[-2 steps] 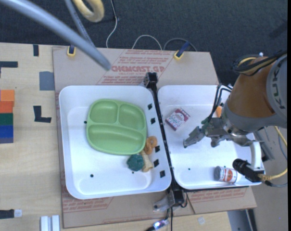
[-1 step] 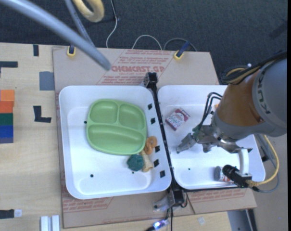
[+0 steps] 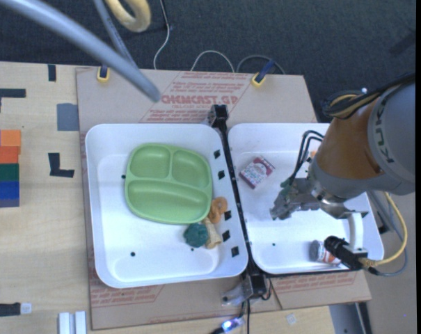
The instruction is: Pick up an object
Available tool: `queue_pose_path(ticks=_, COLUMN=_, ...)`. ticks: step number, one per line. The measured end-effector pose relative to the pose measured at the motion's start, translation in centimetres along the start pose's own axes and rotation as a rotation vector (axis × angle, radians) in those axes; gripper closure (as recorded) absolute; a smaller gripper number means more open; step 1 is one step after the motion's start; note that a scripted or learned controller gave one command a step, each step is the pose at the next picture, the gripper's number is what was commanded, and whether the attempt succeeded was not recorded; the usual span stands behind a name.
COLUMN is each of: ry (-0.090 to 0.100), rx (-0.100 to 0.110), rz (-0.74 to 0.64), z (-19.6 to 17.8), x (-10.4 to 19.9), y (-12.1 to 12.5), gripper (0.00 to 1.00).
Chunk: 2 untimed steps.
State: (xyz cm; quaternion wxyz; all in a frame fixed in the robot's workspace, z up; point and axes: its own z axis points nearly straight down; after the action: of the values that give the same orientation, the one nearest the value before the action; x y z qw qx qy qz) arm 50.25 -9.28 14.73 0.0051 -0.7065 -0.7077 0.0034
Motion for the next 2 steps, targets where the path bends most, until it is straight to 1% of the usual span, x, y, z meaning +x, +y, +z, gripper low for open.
queue_pose_path(ticks=1, ry=-0.002, rx=-0.01, rz=0.001, z=-4.1, x=-0.3, y=-0.3, gripper=1.0)
queue_pose_path(ticks=2, ry=-0.003, rx=-0.012, rz=0.001, z=-8.9, x=-0.9, y=0.6, gripper=1.0)
